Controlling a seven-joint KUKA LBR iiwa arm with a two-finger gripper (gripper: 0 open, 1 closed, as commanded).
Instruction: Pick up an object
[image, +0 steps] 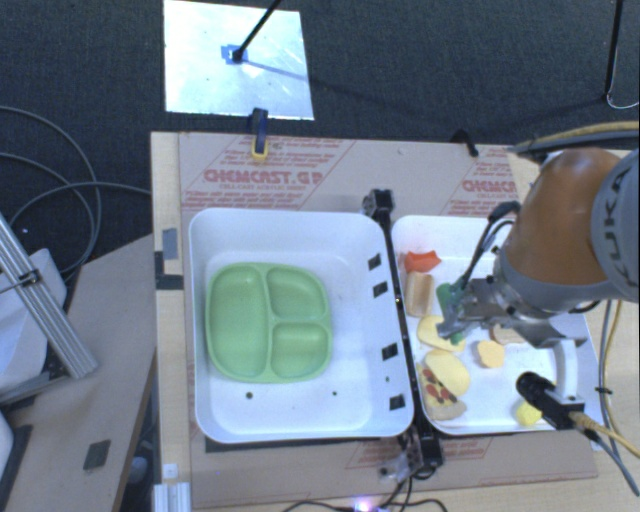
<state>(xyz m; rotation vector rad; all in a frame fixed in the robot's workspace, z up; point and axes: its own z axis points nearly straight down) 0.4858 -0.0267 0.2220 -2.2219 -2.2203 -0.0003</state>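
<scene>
The gripper (452, 322), its grip state impossible to tell, hangs low over the toy food (446, 372) in the right bin (440, 228), apparently reaching, with closing and lifting likely next.

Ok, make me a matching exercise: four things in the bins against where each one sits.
Things:
1. green divided plate
2. orange-red piece
3. small yellow piece
4. gripper

Places:
A. near corner of the right bin, beside a black part of the arm
B. in the left bin, alone
C. far end of the right bin
D. over the yellow pieces around the middle of the right bin

Pairs: 1-B, 2-C, 3-A, 4-D
</scene>
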